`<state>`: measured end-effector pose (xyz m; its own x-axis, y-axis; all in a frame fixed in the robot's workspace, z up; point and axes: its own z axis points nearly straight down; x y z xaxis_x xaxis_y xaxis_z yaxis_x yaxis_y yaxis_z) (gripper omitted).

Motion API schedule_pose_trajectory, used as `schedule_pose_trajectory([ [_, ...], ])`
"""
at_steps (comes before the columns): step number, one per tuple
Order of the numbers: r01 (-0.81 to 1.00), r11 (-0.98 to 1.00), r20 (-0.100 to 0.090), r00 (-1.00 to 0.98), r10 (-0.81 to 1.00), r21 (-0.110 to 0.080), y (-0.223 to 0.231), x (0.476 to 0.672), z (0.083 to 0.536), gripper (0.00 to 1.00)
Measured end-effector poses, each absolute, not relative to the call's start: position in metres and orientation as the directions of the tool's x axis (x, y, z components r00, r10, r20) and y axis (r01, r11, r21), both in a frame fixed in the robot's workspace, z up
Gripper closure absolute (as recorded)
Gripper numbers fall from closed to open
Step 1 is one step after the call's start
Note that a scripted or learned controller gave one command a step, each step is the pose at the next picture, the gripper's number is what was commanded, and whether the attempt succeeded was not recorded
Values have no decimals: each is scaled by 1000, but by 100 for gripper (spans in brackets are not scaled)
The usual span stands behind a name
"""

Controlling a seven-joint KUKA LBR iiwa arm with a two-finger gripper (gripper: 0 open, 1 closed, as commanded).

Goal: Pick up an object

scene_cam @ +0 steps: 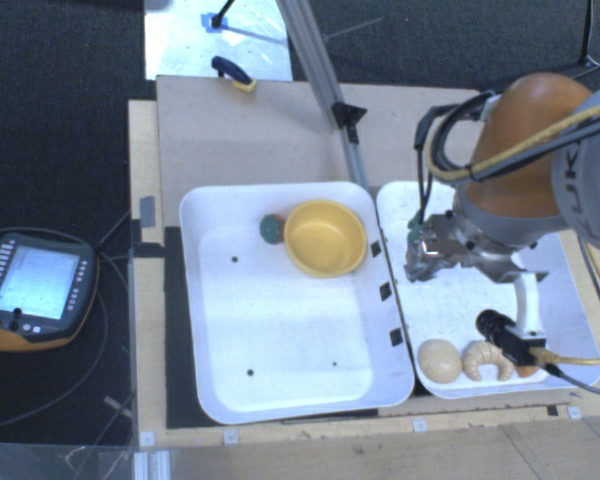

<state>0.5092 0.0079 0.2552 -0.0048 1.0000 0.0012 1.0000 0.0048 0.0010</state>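
**Q:** What takes up the most room?

**A:** My grey arm (525, 158), reaching in from the right and hiding much of the right bin (440, 313). The left bin (280, 368) lies beside it.

**Q:** Where is your gripper, and what is there to lift?

**A:** My gripper (425, 258) hangs over the right bin's left side. It is too dark and blurred for me to tell whether it is spread or closed. A yellow bowl (325, 238) sits in the left bin's far right corner. A pale egg shape (440, 360) and a croissant shape (488, 360) lie at the right bin's near edge. A green ball (271, 229) is partly hidden behind the bowl.
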Motion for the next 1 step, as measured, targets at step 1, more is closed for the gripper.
schedule_pose_trajectory([
  [1,1000,6,1,-6,1000,0,67,510,254,100],
])
